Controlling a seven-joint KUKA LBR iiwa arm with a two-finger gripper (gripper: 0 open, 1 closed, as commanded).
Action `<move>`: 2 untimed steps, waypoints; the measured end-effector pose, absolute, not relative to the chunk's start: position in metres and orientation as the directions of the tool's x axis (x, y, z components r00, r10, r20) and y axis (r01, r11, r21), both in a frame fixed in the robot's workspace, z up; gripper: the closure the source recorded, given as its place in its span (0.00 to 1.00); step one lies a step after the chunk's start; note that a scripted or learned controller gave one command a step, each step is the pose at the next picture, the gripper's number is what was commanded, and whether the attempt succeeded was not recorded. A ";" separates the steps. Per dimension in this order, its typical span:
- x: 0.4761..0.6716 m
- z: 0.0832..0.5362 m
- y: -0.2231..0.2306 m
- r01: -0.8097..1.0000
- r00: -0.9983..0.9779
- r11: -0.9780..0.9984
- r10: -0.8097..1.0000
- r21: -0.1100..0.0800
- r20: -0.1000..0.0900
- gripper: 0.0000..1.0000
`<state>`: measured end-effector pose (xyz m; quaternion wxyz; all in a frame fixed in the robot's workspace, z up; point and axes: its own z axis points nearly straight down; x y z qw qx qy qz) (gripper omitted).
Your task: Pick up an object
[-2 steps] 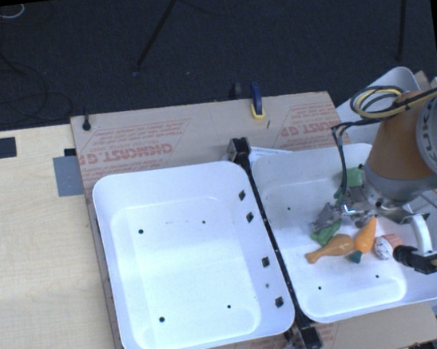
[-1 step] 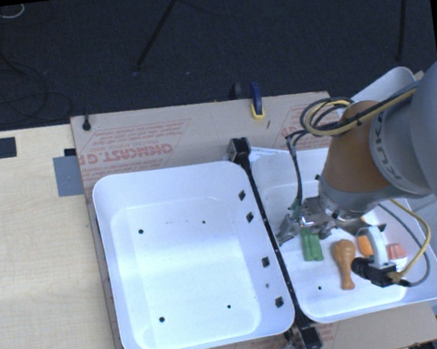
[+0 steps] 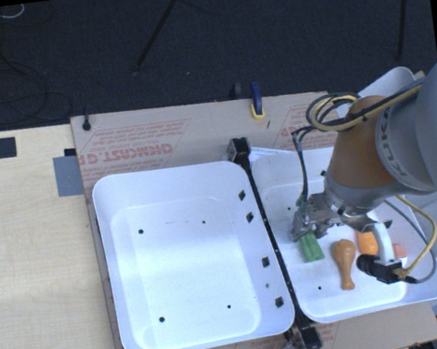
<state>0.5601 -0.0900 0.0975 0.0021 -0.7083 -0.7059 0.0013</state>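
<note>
Several toys (image 3: pixel 344 261) in right bin (image 3: pixel 428 290), apparently

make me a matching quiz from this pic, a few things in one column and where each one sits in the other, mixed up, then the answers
Things:
1. small green block
2. tan wooden drumstick-shaped toy
3. blue and yellow clamp
4. black clip

Places:
A. on the far edge of the cardboard sheet
B. in the right white bin, just below the gripper
C. at the far end of the divide between the two bins
D. in the right white bin, right of the green block

Pairs: 1-B, 2-D, 3-A, 4-C
</note>
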 end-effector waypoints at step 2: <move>0.643 0.187 0.100 1.000 -0.011 0.011 1.000 -0.003 0.006 1.00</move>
